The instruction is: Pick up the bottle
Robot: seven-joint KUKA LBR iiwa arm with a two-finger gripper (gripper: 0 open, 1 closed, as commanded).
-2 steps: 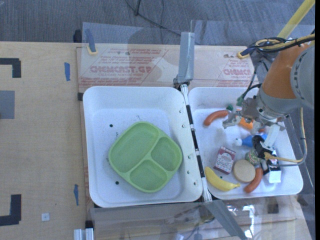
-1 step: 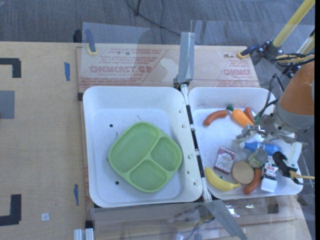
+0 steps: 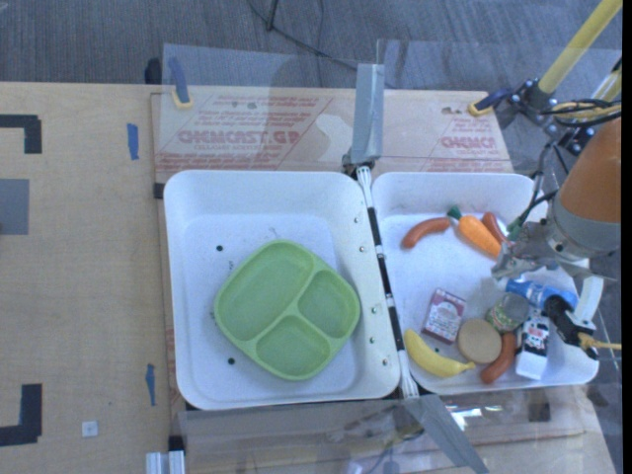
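Partly hidden under the arm (image 3: 592,191), the bottle (image 3: 538,292) blurs; jaws' state cannot be told.

"CHEMCAST" on clear back panel (image 3: 252,126)

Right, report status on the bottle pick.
Gripper low in right bin, fingers unclear. Blue-and-white plastic bottle lying just below it, not held. Orange toy carrot close by.

Bright even light, soft shadows, slight blur overall.
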